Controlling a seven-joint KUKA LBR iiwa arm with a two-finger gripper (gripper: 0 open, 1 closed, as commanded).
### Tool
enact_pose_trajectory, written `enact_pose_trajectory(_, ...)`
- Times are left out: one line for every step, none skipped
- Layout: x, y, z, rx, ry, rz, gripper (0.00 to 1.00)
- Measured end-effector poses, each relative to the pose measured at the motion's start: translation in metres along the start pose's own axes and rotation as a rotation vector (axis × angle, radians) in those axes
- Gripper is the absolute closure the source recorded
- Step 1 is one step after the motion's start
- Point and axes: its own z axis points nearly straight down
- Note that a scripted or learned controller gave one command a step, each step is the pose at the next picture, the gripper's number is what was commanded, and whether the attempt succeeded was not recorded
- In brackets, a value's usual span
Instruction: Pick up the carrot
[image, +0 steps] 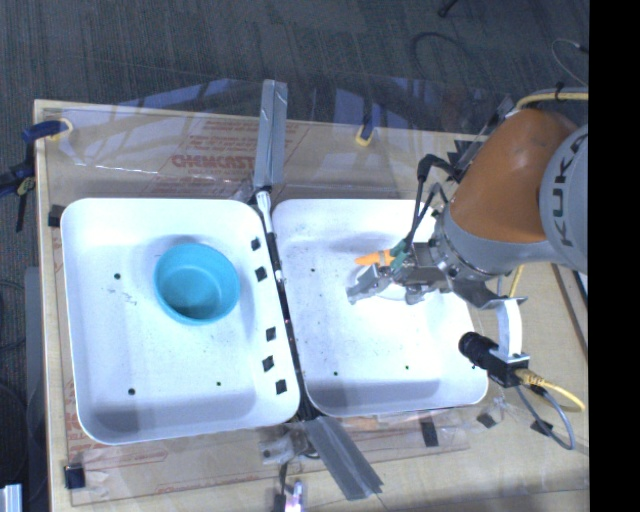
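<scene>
The carrot (371, 260) is a small orange piece with a green top, in the right bin (330, 370) toward its far right part. My gripper (362, 289) hangs over the same bin, just in front of the carrot and close beside it. The arm's grey wrist and orange band reach in from the right and hide the bin's right wall. Whether the carrot touches the gripper is not visible.
A blue bowl (197, 282) stands in the left bin (110, 400), left of the centre. A divider with black clips (270, 300) separates the two bins. The bench (120, 150) around them is covered with clear plastic sheeting.
</scene>
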Motion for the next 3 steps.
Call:
enact_pose_trajectory(-0.059, 0.102, 0.021, 0.001, -0.002, 0.088, 0.00)
enact_pose_trajectory(-0.069, 0.119, 0.159, 0.001, 0.000, -0.099, 0.00)
enact_pose_trajectory(-0.078, 0.092, 0.079, -0.004, -0.002, -0.207, 0.00)
